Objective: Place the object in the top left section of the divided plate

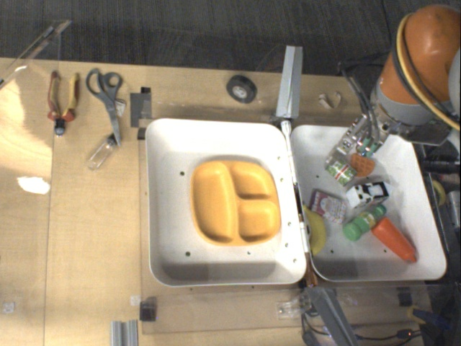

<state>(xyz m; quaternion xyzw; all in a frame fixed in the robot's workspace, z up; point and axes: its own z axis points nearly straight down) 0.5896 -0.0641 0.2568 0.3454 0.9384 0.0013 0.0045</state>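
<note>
A yellow divided plate [204, 193] lies in the middle of the left bin [167, 193]; it has one long section on the left and two smaller ones on the right, all bare. My gripper [356, 144] hangs low over the upper part of the right bin [421, 193], reaching in from the upper right. Just below it lie a small can with a green and red label [338, 170] and a brown-orange piece [364, 166]. I cannot tell if the gripper touches either one.
Lower in the right bin lie a black-and-white object [368, 191], a purple-white packet [328, 207], a yellow item [315, 231], a green bottle [362, 223] and an orange carrot [395, 239]. Scissors [108, 99], pliers [62, 101] and a tape roll [241, 88] rest on the bench.
</note>
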